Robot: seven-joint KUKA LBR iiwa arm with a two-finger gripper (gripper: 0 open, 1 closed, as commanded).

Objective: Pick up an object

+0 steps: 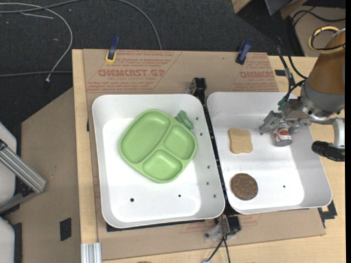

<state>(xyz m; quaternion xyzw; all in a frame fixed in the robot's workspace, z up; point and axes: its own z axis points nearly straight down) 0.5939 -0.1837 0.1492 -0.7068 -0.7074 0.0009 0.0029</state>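
Now you have 2 shallow white plastic bins side by side on a brown cardboard sheet (164, 64), and the grey arm with its orange band (328, 70) leans in from the right over the right bin (307, 193). Its metal two-finger gripper (282, 129) sits low in that bin's upper right part, right at a small silver-and-red can-like object (283, 137) that lies just beneath the wrist; you cannot tell from this angle whether the claw is released or clenched, nor whether the can is between its tips. Near it, to the left, rests a tan, roughly square slice with a crumbly bread-like surface (240, 141), and below that, well apart from the gripper, a dark brown round patty with a grainy texture (244, 186). Over in the left bin (109, 119) you see a smooth light-green plastic plate divided into 3 compartments (158, 145), tilted diagonally, with a small darker green piece (185, 119) touching its upper right rim. Between the bins runs a dark seam with a black clamp (198, 85) at its top end. On the cardboard, red print reads "CHEMCAST GP", and 2 blue clips (113, 47) pinch its far edge. Thin grey cables (60, 21) trail across the dark floor beyond.
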